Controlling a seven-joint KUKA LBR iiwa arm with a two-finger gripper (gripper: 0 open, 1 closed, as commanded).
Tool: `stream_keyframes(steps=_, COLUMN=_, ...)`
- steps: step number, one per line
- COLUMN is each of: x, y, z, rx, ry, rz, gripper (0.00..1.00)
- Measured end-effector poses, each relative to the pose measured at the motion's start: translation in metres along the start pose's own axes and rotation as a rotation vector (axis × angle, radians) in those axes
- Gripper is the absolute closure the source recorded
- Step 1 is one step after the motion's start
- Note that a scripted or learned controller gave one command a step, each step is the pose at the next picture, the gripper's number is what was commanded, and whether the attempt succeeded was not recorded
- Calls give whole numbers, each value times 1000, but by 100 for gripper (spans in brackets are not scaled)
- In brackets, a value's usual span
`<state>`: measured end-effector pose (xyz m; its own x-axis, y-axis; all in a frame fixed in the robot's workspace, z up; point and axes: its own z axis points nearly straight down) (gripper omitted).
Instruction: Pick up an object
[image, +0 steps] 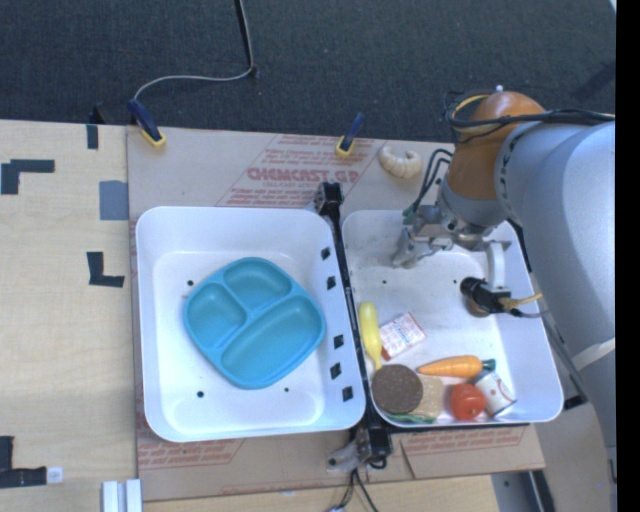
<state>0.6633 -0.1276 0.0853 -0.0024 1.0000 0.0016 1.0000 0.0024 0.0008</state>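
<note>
Inside right bin (530, 330), near front wall: yellow banana (369, 331), red-white packet (402, 334), brown round patty (398, 388), orange carrot (452, 367) with green tip, red tomato (466, 401). Gripper (408, 254) low over bin's far bare floor; jaw state: cannot tell. Left bin (160, 330) holds blue divided plate (254, 320). Cardboard (290, 172) beneath printed "CHEMCAST GP".

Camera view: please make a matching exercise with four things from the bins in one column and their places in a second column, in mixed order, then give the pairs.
Things:
1. blue plate
2. carrot
3. banana
4. tomato

Places:
A. right bin, along its left wall
B. left bin, near the middle
C. right bin, front right corner
D. right bin, just above the tomato

Pairs: 1-B, 2-D, 3-A, 4-C
</note>
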Motion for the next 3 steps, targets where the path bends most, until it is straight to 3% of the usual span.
stream_keyframes(steps=1, x=-54, y=-39, z=-60, rx=0, ry=-3, rz=2, gripper=100)
stream_keyframes(steps=2, x=-87, y=-54, z=-13, rx=4, ry=-2, rz=3, gripper=100)
stream_keyframes(steps=3, x=-87, y=-54, z=-13, rx=2, ry=-2, rz=2, gripper=0)
